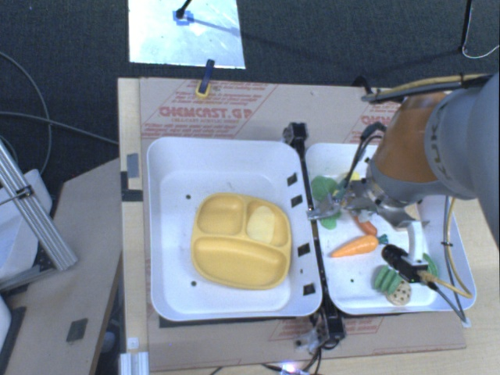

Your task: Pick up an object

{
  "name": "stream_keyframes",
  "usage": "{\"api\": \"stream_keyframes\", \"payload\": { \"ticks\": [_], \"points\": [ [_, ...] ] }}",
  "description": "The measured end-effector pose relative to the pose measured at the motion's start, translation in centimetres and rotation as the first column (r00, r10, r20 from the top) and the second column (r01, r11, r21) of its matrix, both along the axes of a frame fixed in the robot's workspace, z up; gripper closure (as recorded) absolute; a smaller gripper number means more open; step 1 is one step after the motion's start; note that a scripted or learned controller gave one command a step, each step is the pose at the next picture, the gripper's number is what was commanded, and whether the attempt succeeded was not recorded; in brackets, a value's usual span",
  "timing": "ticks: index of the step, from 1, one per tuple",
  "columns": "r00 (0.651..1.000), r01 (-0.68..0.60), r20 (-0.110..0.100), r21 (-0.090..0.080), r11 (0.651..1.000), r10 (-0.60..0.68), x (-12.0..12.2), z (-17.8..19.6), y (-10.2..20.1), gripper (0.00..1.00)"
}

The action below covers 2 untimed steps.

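Observation:
The right bin (353, 297) holds a green toy (321, 186) at its left wall, an orange carrot (355, 247) in the middle and a small orange-red piece (366, 227) just above it. A green ridged piece (383, 278) and a tan spotted cookie (400, 292) lie near the front. My gripper (330, 207) hangs low over the bin's left side. It is right at the green toy's lower edge and above-left of the carrot. The arm's grey and orange wrist hides the bin's back right part.
The left bin (168, 233) holds a yellow divided plate (238, 239). Black clips run along the divider between the bins (306, 209). A blue and yellow tool (205, 80) lies on the cardboard behind the bins.

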State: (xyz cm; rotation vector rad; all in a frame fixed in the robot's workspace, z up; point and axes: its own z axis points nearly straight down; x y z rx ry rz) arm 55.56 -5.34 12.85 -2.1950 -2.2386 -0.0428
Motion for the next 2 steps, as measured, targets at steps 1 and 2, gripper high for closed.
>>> {"api": "stream_keyframes", "payload": {
  "ticks": [1, 2],
  "points": [
    [1.0, 0.002, 0.001, 0.0, 1.0, -0.002, -0.05, -0.02, -0.02, 0.0],
    [1.0, 0.001, 0.0, 0.0, 1.0, -0.001, -0.01, -0.01, 0.0, 0.0]
  ]
}}
